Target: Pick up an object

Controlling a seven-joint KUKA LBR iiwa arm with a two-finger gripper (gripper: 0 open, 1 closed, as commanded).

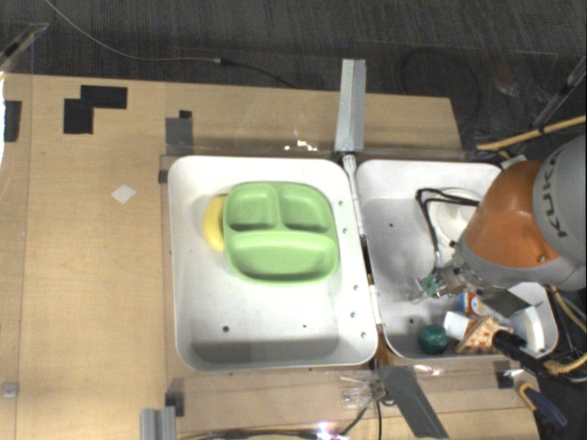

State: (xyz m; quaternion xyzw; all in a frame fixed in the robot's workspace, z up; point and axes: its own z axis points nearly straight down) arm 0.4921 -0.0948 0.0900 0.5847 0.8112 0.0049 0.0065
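Note:
In the left bin [197, 282] a green divided tray [280, 230] lies upside-up over a yellow object [214, 223] that peeks out at its left side. In the right bin [394, 246] a dark green ball [433, 339] rests near the front wall, with a white-and-blue tube-like item [459, 324] and a brown patterned packet [477, 335] beside it. My gripper [438, 285] hangs low over the right bin, just above and behind these items, under the orange wrist band [509, 223]. The arm hides much of the bin's right half.
A black cable [431, 211] loops across the back of the right bin. A metal divider post [350, 108] stands between the bins at the back. The wooden bench [83, 273] stretches to the left, with black markers near its far corner.

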